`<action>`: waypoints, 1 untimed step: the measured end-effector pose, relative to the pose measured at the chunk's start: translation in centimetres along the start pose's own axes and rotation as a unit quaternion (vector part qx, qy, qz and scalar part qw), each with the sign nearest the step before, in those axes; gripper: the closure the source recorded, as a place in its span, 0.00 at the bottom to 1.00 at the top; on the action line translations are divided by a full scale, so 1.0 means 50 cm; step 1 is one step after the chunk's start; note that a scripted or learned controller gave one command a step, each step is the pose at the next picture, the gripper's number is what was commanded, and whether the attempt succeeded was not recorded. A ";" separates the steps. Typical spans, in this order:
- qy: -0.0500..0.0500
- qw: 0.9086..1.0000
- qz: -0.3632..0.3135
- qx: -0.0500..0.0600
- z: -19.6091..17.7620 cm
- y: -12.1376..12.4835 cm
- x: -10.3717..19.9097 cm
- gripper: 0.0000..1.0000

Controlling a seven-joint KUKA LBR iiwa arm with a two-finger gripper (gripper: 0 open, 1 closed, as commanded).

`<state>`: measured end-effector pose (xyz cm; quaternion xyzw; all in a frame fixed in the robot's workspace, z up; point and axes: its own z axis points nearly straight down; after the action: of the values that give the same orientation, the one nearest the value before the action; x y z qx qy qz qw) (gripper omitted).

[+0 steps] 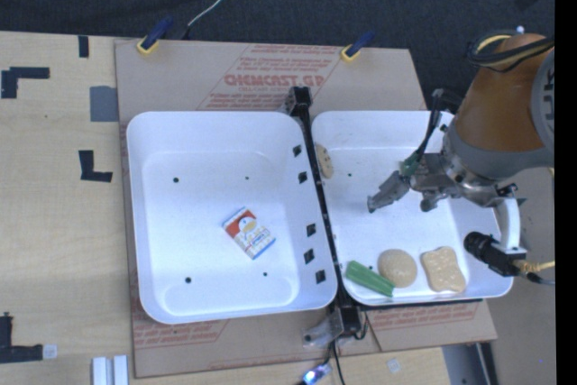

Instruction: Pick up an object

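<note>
Above the right-hand shallow white plastic bin [361,126] the grey two-finger claw [403,191] hangs with its fingers spread apart and nothing between them, so the approach step looks to be in hand. Nearest candidates lie along that bin's near wall: a round beige cookie-like piece [397,267], a tan biscuit-shaped block [443,270] and a flat green strip [370,278]; next it should descend squarely over one

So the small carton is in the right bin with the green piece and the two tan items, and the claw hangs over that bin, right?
Not quite. The camera view shows the small carton lying alone in the left bin. The green piece and two tan items are in the right bin, the claw over it.
</note>
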<state>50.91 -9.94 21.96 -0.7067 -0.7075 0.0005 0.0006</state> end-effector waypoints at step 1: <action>0.000 1.000 0.000 0.003 0.120 0.063 0.013 0.00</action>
<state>54.06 -9.27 15.96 -0.7066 -0.7076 0.0021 0.0025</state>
